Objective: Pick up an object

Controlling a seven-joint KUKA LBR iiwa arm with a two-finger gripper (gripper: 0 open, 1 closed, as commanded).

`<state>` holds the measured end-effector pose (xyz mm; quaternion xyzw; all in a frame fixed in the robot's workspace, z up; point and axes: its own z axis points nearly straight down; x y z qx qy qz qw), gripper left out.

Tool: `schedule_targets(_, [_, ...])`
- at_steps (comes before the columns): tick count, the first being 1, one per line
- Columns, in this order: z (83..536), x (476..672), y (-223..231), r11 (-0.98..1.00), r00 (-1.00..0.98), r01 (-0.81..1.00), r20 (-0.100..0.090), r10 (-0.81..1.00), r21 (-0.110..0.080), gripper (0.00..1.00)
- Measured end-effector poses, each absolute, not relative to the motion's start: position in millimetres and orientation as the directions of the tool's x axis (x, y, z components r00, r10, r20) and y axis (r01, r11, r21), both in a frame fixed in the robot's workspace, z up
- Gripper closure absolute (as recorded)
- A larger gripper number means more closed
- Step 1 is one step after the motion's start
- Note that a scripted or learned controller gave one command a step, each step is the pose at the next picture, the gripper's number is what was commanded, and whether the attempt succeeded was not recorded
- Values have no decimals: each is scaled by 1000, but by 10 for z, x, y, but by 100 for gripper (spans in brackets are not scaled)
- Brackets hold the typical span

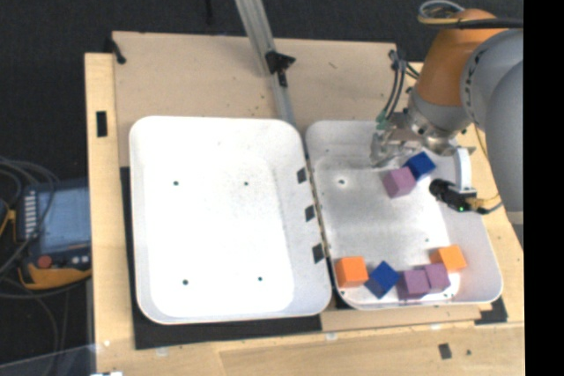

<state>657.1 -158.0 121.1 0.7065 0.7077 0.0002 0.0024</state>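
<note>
We see gripper [389, 147] in right bin [370, 216], just beside purple cube [399, 181] w/ blue cube [420, 164]; can't tell jaw state.

The gripper [394, 147] sits under the arm's wrist [438, 114] at the far end of the right bin [379, 224], and its fingertips are too small and too overlapped by the wrist to tell how they stand. The blue block [421, 164] just beside it is partly covered by the gripper body, so contact cannot be judged. The grey arm [498, 92] is cut off at the right, and the slanted metal pole [249, 4] runs out past the top edge.
</note>
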Motion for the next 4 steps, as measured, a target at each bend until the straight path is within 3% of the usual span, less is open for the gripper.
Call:
schedule_targets(1, [1858, 6632, -1577, 3, -3, 1000, -2, 1000, 9, 100])
schedule_targets(2, [2197, 6643, -1591, 6, -6, 1000, -1, 1000, 6, 100])
schedule_targets(4, [2387, 6175, -661, 7, -7, 1000, 2, 1000, 0, 100])
